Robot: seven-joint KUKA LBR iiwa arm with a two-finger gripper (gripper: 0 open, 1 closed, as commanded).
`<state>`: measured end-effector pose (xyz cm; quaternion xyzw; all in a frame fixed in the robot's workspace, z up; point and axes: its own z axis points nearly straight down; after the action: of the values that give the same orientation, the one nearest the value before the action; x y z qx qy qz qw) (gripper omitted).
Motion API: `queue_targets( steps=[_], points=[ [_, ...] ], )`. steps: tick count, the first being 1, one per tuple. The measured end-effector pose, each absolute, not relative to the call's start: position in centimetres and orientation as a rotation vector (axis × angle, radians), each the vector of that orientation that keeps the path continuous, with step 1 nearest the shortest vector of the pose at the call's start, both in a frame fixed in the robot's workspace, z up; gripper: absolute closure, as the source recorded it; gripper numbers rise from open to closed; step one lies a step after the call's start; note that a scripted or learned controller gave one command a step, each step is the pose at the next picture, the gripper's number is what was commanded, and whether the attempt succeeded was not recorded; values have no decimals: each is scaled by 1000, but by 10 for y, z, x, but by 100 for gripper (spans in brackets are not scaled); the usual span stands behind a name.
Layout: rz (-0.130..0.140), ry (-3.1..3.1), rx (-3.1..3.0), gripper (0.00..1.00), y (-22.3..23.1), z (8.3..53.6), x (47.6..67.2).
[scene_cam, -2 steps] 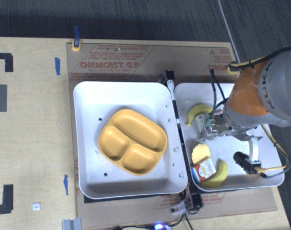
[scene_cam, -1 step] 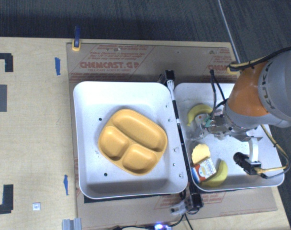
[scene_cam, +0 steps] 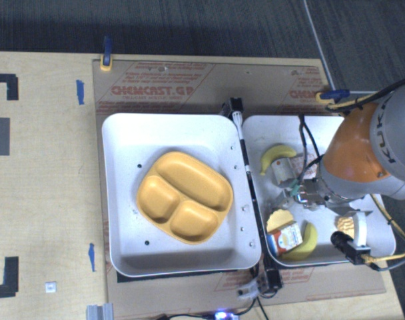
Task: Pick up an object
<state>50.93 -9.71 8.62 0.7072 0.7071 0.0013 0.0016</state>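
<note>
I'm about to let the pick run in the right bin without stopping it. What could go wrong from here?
1. The right bin is crowded: a banana, a yellow wedge and a small red-labelled container lie close together, so the end effector may nudge or catch two at once.
2. Cables hang over the bin and could snag.
3. The arm hides part of the bin, so a grasp is hard to confirm.

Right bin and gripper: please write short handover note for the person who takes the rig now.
Gripper: low in the right bin, whether it grips anything cannot be told.
Things: yellow divided tray lies in the left bin; a banana at the right bin's far side, a second banana and a small red-labelled package at its near side.
Done: nothing visibly lifted.
Left: grasp one object and lift it.
</note>
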Motion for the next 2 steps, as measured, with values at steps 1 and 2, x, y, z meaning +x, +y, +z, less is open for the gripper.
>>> queue_targets(
  steps=[1,2],
  points=[
    [6,2218,2218,0,-91,86,481],
    [7,2218,2218,0,-92,86,481]
  ],
)
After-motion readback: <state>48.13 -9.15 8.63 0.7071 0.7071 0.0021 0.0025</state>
